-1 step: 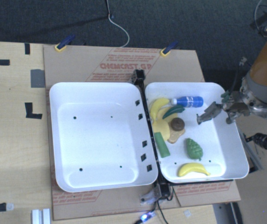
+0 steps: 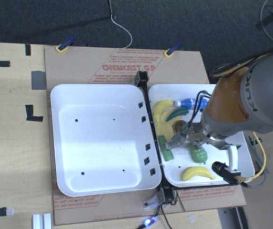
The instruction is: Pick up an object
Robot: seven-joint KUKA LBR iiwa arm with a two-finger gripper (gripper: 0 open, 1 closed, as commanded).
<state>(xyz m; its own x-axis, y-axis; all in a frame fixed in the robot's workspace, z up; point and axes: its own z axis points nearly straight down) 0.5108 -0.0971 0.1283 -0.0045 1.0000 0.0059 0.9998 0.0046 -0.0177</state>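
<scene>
Camera view puts the gripper (image 2: 178,140) low in the right bin (image 2: 236,163), its dark tips near a green block (image 2: 165,148) and a brown object (image 2: 179,126); whether they are spread or pinching anything I cannot tell. This looks like the reach-and-close step, nothing visibly lifted. Next it must settle on one item and rise straight up. Crowding it: a banana (image 2: 161,109), a green pepper-like piece (image 2: 199,153), another banana (image 2: 197,173), a blue-capped bottle (image 2: 186,103), and the divider (image 2: 149,123) by the left bin (image 2: 98,142).
</scene>
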